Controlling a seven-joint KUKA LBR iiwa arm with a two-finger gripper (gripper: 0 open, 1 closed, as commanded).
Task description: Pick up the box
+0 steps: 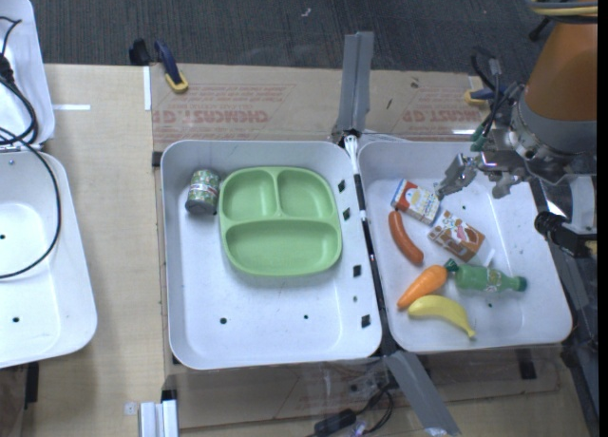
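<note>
Banana (445,314), carrot (422,285), bottle (486,279) crowding box (457,236)

The box (457,237), a small brown-orange carton with a printed picture on its face, lies flat and slanted in the right bin (532,331), near the bin's middle, untouched.
</note>
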